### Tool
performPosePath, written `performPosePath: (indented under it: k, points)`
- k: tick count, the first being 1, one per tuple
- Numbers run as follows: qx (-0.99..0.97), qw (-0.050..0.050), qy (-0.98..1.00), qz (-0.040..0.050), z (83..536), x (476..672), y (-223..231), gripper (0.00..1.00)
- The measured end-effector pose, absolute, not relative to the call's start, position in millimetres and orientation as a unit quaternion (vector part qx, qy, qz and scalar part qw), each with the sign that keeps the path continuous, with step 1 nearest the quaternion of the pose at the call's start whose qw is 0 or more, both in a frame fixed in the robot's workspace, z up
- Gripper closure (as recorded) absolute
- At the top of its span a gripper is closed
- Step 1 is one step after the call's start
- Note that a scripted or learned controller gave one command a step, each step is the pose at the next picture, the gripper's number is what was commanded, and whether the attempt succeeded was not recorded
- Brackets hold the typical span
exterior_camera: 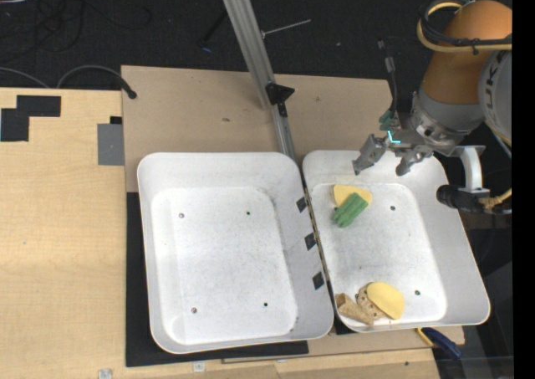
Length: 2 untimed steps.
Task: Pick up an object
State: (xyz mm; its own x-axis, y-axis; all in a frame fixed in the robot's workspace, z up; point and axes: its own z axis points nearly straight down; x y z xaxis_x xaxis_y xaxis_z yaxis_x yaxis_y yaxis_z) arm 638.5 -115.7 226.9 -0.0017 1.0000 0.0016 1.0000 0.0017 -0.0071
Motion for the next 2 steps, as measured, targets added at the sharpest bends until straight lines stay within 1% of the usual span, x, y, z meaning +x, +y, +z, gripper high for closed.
performPosePath:
  k: [1, 2]
  points:
    - [-0.706, 0.001, -0.708, 0.0008, 229.3, 639.4, -115.7, 0.00]
    - [-0.707, 0.004, -0.707, 0.0025, 175.3, 629.4, -109.1, 0.00]
